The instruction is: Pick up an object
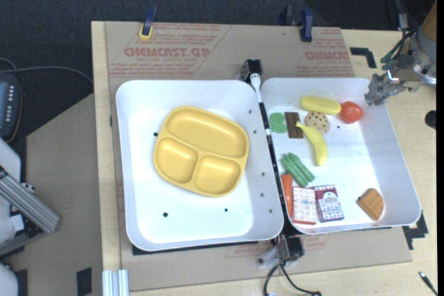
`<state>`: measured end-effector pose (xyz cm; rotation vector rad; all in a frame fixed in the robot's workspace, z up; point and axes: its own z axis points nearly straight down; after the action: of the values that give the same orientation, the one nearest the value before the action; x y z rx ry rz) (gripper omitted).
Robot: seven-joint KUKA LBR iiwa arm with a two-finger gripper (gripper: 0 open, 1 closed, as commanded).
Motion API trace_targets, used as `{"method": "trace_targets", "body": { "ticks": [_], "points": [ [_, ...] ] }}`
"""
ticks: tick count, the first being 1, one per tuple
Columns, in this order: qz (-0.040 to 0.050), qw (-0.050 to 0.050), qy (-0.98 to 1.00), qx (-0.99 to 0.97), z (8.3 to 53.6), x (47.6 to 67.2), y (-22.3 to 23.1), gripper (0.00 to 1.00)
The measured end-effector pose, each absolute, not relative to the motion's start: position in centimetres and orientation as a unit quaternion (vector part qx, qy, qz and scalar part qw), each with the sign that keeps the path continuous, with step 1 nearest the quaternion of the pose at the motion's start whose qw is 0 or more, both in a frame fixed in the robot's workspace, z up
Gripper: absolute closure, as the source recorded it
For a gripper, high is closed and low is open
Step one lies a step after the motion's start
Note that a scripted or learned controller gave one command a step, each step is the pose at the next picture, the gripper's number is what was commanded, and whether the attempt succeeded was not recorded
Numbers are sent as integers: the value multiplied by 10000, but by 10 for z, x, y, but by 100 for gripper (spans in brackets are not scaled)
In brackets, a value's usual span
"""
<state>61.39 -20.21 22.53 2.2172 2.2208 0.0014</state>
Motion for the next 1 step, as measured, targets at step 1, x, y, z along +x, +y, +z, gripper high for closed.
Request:
{"method": "trace_targets", "body": {
  "ticks": [1],
  "points": [
    [12, 14, 7089, 7053, 226, 631, -158, 100]
  ]
}}
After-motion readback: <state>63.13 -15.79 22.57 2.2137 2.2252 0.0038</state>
